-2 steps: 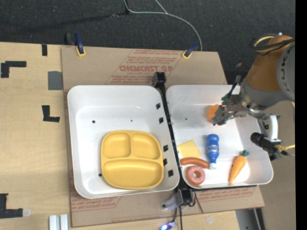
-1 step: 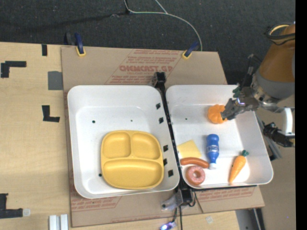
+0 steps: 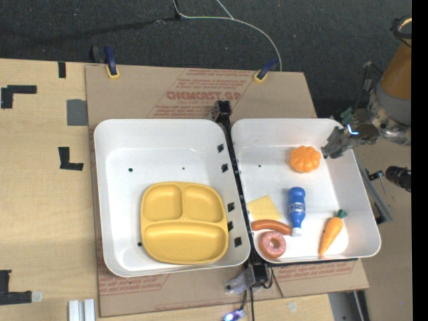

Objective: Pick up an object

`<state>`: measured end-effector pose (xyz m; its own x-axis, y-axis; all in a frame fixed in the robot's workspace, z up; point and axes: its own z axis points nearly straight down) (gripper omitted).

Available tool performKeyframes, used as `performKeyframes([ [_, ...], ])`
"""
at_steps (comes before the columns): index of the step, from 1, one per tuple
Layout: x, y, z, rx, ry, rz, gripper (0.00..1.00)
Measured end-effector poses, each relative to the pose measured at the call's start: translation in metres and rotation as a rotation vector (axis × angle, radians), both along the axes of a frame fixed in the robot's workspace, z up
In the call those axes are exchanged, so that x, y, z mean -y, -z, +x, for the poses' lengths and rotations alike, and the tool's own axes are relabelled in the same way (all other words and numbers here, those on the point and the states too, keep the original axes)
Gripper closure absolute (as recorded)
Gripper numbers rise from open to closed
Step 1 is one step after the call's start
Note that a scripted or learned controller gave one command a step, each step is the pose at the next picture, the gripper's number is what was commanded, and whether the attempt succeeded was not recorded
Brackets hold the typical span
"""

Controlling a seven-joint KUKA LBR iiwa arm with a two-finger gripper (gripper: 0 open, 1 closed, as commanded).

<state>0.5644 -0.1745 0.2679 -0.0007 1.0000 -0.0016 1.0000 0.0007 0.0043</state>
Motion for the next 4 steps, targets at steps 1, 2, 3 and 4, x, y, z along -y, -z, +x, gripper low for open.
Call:
performKeyframes([
  [1,-0.051,0.015,-0.018,-0.007,-0.004,0.003,1.0],
  [2,-0.099,0.014,-0.023,-0.006,-0.005,0.003,1.0],
  [3,-0.145,0.028,-0.029,-0.008,-0.005,0.003,1.0],
  [4,-0.186,0.033,-0.044,-0.008,-0.004,0.002,1.0],
])
